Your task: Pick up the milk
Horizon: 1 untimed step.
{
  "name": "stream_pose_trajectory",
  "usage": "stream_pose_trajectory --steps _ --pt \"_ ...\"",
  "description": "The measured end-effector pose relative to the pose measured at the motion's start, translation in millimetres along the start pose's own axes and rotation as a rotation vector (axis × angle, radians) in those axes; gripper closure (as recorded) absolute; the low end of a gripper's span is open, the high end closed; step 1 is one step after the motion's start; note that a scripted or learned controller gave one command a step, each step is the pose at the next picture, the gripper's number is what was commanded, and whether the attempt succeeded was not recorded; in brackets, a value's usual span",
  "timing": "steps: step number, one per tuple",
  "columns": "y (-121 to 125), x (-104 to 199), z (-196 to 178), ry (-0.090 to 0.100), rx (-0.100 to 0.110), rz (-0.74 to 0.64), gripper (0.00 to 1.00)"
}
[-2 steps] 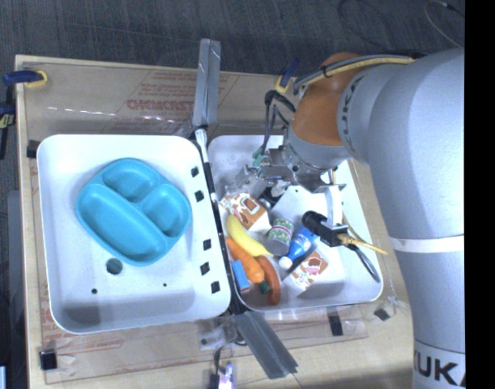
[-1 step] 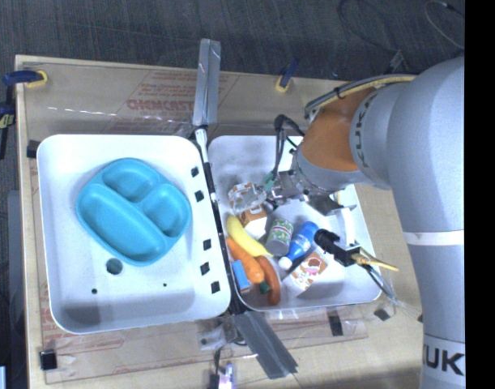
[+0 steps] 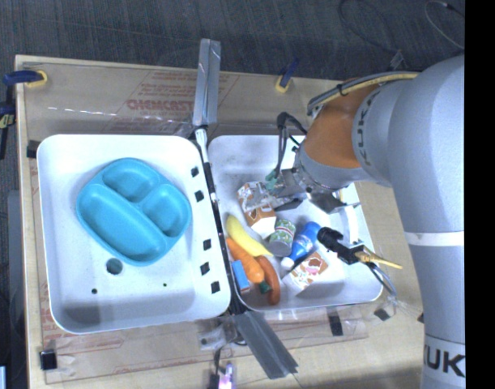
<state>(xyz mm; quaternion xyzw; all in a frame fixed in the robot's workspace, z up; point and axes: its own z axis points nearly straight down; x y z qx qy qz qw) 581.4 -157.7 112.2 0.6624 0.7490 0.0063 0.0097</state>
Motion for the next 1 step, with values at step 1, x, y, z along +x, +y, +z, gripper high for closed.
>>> stream_pose_trajectory --steps 1 --pt "88.5 82.9 -78.8 -0.002 0.024 -0.052 1.00"
